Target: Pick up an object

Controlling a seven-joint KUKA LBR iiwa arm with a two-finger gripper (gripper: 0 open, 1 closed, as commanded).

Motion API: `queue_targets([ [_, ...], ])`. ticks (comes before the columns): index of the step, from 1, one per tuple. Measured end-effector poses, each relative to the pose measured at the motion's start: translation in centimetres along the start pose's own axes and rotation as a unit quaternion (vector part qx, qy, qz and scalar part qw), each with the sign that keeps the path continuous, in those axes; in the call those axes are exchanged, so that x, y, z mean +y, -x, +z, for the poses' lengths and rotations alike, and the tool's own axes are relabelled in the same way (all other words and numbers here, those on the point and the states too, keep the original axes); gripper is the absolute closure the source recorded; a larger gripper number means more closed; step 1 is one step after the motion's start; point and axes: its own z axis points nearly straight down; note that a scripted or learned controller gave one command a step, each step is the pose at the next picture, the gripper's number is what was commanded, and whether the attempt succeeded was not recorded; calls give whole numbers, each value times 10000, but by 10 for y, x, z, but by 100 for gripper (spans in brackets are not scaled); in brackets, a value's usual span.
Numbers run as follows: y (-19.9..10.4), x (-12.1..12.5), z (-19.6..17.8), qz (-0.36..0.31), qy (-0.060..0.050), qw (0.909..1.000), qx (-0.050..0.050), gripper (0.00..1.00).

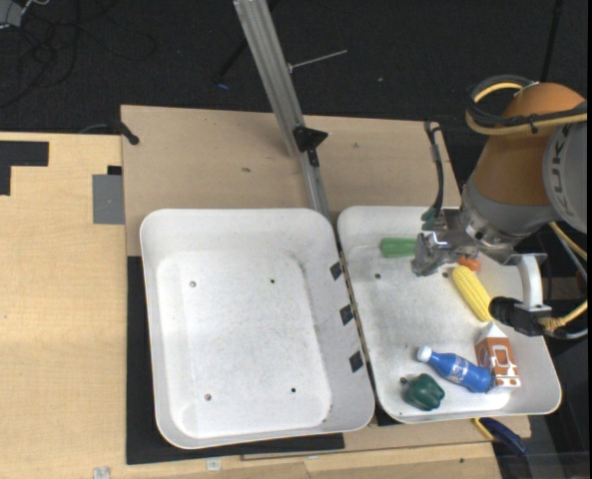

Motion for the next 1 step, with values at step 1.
queue_targets([
  [1,1,1,-53,-32,7,10000,-3,100],
])
